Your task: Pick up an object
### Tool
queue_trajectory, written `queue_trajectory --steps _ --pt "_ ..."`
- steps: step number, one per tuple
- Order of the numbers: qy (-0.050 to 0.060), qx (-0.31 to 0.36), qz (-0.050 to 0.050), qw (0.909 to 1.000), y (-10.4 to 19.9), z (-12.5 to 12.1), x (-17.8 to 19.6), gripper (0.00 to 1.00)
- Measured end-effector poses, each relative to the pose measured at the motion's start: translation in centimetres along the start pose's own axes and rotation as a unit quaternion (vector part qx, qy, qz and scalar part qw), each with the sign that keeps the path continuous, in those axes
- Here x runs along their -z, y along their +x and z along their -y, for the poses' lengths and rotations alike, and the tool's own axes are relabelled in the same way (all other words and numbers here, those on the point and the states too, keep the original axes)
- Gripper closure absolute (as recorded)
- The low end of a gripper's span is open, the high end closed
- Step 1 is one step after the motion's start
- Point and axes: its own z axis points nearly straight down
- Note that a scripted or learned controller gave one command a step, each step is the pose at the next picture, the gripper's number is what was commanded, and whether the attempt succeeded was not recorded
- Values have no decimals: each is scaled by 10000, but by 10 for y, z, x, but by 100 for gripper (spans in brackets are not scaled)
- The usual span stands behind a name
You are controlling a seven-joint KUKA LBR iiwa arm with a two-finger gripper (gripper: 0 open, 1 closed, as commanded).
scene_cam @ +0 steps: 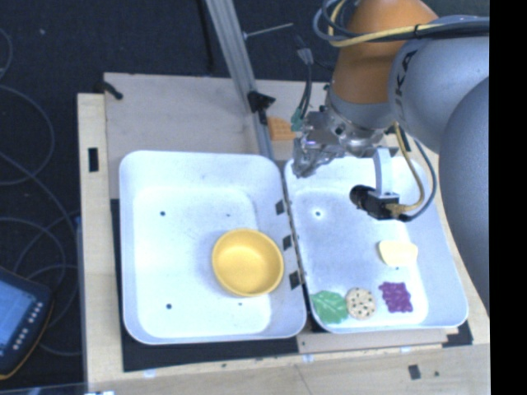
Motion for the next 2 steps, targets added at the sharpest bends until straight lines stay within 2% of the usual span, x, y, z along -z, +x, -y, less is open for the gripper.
queue_trajectory --steps 1,2 --pt "-9 1 0 10000 41 -24 -3 100" --pt "1 -2 3 10000 75 -58 -33 100"
